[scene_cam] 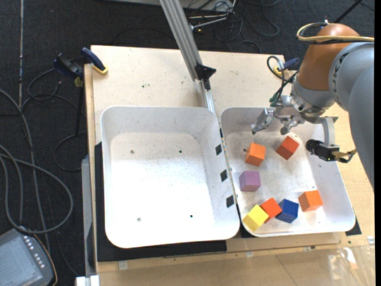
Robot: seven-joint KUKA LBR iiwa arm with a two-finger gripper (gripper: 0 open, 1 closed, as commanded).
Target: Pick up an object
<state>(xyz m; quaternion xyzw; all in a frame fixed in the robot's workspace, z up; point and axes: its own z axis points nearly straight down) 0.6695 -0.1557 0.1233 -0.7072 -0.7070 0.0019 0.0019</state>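
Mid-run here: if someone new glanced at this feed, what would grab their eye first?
Probably the cluster of bright blocks in the right bin: orange block, red block, purple block, and yellow block and blue block near its front edge. Next, the gripper hovering open over that bin's back end.

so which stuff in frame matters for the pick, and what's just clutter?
Job:
gripper, open, above the right bin
orange block
red-orange block
purple block
yellow block
small orange block
blue block
orange block near the front rim

Lying about:
left bin
blue-and-yellow clamp
floor cables
aluminium strut
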